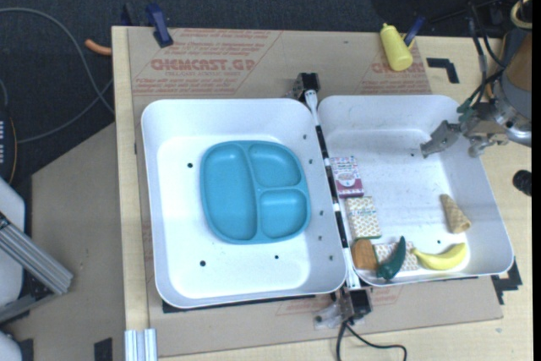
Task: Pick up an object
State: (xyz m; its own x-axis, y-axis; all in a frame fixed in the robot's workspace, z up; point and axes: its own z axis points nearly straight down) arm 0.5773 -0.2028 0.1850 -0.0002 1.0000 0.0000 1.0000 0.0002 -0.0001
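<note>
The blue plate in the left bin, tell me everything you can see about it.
The blue plate is a light-blue, rounded-rectangle tray that looks like plastic, split by raised ridges into three compartments: one long section on its left and two smaller ones on its right. It lies flat, right way up, near the middle of the left bin, with nothing in it.

pincer over right bin — banana, blue tray

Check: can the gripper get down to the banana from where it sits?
Probably yes. The gripper hangs over the right bin's far side; the banana lies uncovered near the front wall, with bare floor between them.
</note>
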